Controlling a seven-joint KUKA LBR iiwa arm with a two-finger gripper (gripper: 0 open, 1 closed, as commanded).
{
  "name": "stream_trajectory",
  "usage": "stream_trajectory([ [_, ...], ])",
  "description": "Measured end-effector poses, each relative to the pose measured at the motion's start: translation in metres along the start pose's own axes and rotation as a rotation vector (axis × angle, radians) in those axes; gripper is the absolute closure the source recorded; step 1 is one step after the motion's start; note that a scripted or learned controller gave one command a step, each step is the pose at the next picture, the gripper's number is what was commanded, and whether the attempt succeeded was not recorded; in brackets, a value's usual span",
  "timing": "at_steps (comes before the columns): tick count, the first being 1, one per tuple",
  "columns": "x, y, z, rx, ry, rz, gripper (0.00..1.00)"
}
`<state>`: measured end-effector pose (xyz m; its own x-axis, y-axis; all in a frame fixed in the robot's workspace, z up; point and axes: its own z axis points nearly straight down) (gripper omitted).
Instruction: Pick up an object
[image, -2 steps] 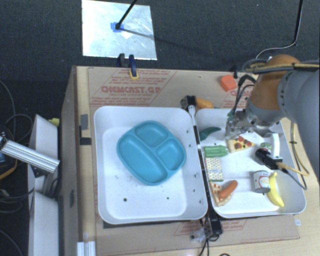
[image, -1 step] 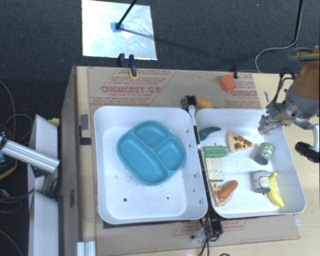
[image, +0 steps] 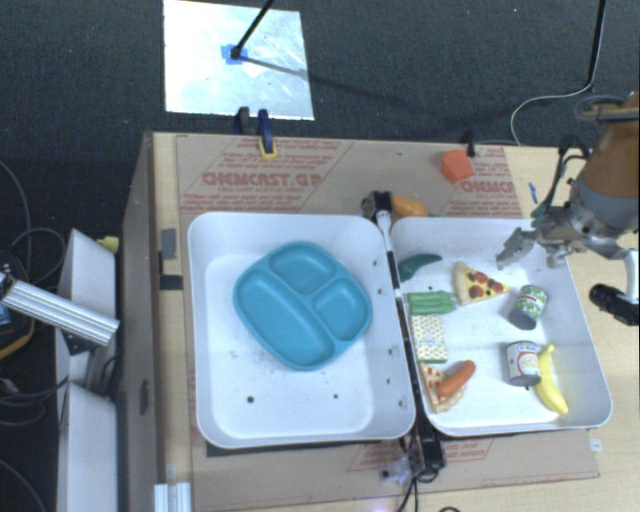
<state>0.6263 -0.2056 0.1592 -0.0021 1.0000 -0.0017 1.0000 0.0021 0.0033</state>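
- gripper (image: 533, 250) hangs over the far right part of the right bin (image: 590, 330), fingers spread wide, nothing between them; grey arm (image: 610, 185) with its orange band comes in from the right edge.
- right bin holds the loose pieces, all lying free:
- pizza slice (image: 478, 284) just inside the gripper's reach, near the middle of the far half.
- green-labelled can (image: 528, 305) on its side to the right of the slice.
- second can (image: 520, 361) nearer the front, with a banana (image: 549, 381) touching its right side.
- dark green pepper (image: 418, 264) near the divider, a green ridged piece (image: 431, 301) below it, then a checked packet (image: 430, 336).
- carrot (image: 455, 379) lies on another pizza slice (image: 433, 382) at the front left corner.
- left bin (image: 215, 300) carries a blue divided plate (image: 302, 303), tilted on the diagonal.
- orange block (image: 457, 165) sits on the bench behind the bins, well apart from them.
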Motion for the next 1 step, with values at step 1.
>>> stream_trajectory([
  [1, 0.0091, -0.0353, 0.0503, -0.02, -0.006, -0.003, 0.0],
])
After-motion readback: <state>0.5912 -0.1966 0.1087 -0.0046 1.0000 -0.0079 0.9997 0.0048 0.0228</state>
